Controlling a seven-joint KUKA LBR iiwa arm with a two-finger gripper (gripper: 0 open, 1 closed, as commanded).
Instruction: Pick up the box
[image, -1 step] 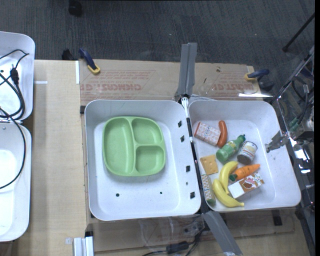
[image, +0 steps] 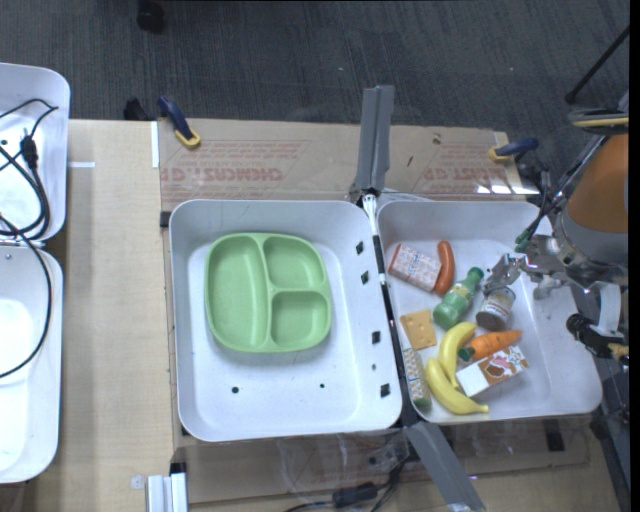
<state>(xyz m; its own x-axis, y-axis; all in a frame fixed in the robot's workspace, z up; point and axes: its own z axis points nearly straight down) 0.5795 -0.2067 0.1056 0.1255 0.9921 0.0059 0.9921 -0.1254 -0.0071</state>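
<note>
Roughly two boxes (image: 414, 266) (image: 492, 371), one banana (image: 449, 370), right bin (image: 560, 400)

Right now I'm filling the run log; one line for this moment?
hand above right bin | box lying by banana | not grasped

The scene was lit evenly and brightly from overhead. Soft, short shadows were cast inside the left bin (image: 190, 300). Mild glare was seen on its white floor. Detail was slightly softened throughout, with faint blur.
</note>
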